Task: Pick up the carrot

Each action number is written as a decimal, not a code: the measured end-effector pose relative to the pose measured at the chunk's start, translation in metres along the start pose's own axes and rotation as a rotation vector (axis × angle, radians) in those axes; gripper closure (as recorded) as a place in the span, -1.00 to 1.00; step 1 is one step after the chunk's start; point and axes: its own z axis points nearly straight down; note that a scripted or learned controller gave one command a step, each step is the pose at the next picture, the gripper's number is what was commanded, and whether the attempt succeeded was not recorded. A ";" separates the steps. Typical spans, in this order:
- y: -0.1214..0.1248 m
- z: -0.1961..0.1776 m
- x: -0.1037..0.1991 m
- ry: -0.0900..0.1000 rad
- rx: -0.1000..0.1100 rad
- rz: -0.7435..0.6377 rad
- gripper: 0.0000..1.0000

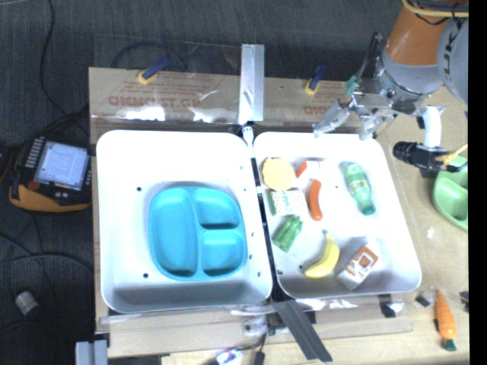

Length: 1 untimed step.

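Note:
The carrot (314, 199), a short orange stick, lies in the middle of the right bin (396, 226), between a white-and-green packet (287, 201) and a green bottle (358, 188). My gripper (351, 122) hangs over the bin's back rim, well behind the carrot and a little to its right. Its fingers (331, 121) are spread open with nothing between them. The orange-banded wrist (417, 40) rises toward the top right.
The right bin also holds a yellow round piece (278, 173), a green item (287, 233), a banana (326, 258) and a small carton (358, 267). A blue divided plate (199, 230) sits in the left bin. Another orange carrot-like piece (445, 323) lies on the bench at bottom right.

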 end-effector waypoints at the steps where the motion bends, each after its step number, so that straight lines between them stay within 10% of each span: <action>1: -0.057 0.117 -0.009 0.000 0.001 -0.061 -1.00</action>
